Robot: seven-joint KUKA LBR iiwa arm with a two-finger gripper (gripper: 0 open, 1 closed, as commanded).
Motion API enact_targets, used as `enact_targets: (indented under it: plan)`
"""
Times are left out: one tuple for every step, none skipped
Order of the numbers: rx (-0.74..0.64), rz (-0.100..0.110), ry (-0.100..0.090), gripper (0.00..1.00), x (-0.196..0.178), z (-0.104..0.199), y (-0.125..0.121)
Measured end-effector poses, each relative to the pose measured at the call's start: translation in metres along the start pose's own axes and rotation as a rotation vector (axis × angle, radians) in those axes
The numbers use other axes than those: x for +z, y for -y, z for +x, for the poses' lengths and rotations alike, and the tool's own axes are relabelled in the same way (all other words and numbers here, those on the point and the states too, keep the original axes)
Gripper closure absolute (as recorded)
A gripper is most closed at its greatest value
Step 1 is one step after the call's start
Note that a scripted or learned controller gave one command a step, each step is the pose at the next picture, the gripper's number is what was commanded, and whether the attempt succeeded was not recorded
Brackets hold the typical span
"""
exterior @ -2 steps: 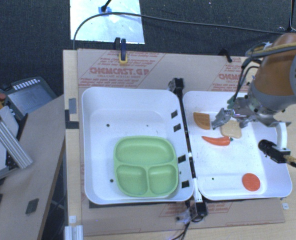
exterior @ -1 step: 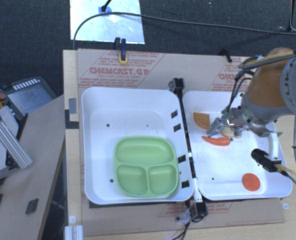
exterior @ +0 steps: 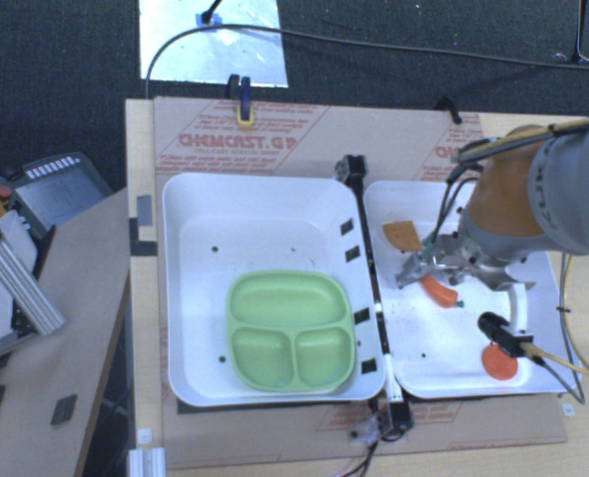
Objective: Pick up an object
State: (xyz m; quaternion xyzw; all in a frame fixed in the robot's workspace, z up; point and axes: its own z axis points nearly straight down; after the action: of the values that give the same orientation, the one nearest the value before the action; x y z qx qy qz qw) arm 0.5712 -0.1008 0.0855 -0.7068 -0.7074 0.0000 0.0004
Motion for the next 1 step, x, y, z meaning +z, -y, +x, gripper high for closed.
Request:
enact_targets:
  plan:
    - [0.001, -0.002, 0.0, 0.0, 0.0007, 0.0001, -0.0007]
